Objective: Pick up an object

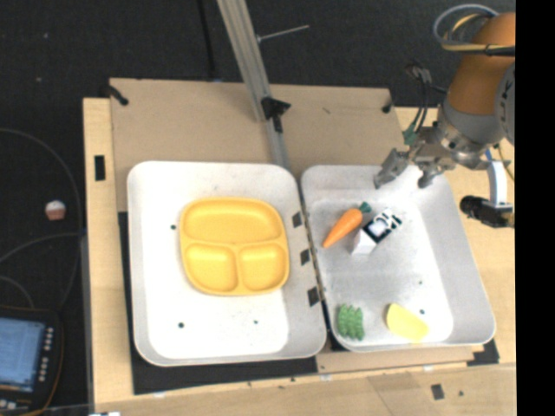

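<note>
Nearest the camera, a green toy (350,321) and a yellow piece (406,322) lay in the right bin (451,258). Farther back, a carrot (342,227) touched a small box (375,230). Beyond them, up and to the right, the gripper (406,172) hovered with fingers apart, holding nothing.

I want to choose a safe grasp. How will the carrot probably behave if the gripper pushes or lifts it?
The carrot looks stiff and probably light. Its rounded, tapered body may roll or pivot when pushed, perhaps against the touching small box. The smooth taper could slip out of the gripper.

Two white bins, left bin (156,319) and right bin (460,267), are set side by side on the tan desk (173,120).
</note>
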`<state>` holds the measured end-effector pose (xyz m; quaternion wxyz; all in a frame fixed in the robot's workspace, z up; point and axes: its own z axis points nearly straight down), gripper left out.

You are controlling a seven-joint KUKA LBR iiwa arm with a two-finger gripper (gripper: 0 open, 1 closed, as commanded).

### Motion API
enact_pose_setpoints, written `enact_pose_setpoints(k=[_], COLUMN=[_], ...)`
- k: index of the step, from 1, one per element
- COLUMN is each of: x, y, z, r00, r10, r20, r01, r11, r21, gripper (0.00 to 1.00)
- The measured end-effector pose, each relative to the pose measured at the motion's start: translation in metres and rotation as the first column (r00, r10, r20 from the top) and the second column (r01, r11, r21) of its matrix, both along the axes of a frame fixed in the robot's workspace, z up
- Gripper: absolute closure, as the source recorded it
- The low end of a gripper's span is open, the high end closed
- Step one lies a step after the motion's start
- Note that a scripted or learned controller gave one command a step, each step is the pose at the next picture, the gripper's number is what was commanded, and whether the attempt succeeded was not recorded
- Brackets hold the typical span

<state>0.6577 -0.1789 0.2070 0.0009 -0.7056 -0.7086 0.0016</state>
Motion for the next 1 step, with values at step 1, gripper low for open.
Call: enact_pose_setpoints(k=[1], x=[0.0023], y=[-0.0113], z=[-0.0509], r00=[1.0], r10=[-0.005], r20=[0.001], r01=[0.005], r11=[1.0], r21=[-0.002], gripper=[0.0])
